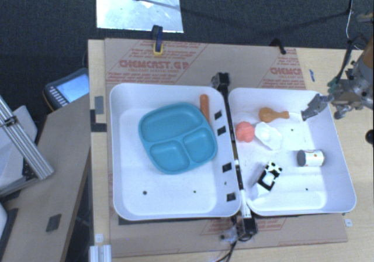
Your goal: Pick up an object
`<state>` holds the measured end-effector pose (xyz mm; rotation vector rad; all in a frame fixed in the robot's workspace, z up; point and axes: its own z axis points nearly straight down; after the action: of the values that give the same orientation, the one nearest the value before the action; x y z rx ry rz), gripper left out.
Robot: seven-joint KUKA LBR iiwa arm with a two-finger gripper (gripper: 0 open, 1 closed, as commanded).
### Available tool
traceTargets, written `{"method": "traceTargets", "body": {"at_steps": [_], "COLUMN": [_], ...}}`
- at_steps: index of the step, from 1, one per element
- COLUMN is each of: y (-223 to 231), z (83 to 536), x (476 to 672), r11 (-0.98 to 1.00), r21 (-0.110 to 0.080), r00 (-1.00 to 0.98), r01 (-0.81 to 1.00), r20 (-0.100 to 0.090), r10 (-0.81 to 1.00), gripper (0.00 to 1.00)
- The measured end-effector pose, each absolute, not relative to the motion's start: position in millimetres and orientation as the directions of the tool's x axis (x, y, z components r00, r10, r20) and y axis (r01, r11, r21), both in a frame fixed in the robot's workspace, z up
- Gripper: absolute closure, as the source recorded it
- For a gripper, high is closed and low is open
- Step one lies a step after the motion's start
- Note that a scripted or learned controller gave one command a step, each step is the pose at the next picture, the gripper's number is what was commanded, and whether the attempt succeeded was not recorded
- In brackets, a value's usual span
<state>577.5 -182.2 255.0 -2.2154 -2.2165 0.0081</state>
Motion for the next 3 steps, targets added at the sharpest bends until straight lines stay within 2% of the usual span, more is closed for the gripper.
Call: {"method": "traceTargets", "body": {"at_steps": [1,3], "y": [-182,-180], "z": [261,155], "x": [579.8,574.9], "r11": [0.003,0.001], "r21": [0.001,-0.003], "r00": [-0.003,-0.001], "r01": [1.000,1.000], "r20": [-0.001,0.000], "r10": [1.000,1.000], "gripper": [0.00,0.00]}}
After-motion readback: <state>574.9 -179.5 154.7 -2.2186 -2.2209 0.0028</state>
